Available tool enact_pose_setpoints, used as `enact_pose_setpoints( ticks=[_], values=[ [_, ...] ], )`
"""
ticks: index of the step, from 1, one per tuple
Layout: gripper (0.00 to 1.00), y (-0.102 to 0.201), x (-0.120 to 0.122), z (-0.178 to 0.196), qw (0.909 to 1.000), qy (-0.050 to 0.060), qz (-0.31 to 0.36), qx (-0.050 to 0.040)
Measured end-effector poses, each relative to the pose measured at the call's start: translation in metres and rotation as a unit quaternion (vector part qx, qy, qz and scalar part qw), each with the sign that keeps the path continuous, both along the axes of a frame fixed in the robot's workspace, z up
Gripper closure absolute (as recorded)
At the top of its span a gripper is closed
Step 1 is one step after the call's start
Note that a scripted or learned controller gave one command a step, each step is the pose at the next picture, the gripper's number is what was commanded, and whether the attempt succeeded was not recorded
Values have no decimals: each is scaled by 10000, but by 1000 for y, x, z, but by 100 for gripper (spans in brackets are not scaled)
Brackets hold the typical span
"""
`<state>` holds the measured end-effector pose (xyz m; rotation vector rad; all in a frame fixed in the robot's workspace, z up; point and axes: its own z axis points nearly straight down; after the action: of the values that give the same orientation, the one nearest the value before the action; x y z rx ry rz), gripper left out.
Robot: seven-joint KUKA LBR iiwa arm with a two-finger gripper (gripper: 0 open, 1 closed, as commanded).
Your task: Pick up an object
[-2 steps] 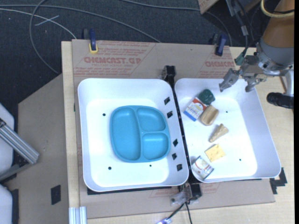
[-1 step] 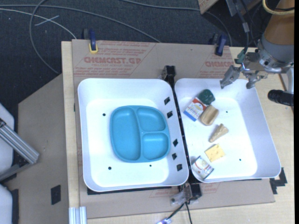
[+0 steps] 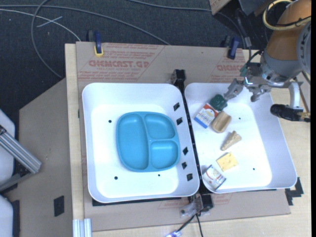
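- Camera view: two white bins sit side by side; the right bin (image 3: 276, 147) is the landmark.
- The gripper (image 3: 245, 89) hangs over that bin's far edge, jaws apart, nothing between them.
- Inside the bin, nearest the gripper, lies a dark green piece (image 3: 217, 102).
- Just beside it: a small carton (image 3: 206, 116) and a tan roll (image 3: 221, 122).
- Nearer the bin's middle: a pale wedge (image 3: 230, 140), then a yellow block (image 3: 226, 161).
- At its near-left corner: a wrapped packet (image 3: 214, 176).
- Left of the bin, the other bin (image 3: 94, 132) holds a blue tray (image 3: 147, 140).
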<state>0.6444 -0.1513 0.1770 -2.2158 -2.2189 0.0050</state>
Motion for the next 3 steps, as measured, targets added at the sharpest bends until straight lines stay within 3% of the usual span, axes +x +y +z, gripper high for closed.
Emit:
enact_pose_setpoints(
  ticks=[2,3],
  values=[
    [0,4,-8,-89,10000,-40,-8,4],
    [100,4,-5,-73,10000,-83,0,1]
  ],
)
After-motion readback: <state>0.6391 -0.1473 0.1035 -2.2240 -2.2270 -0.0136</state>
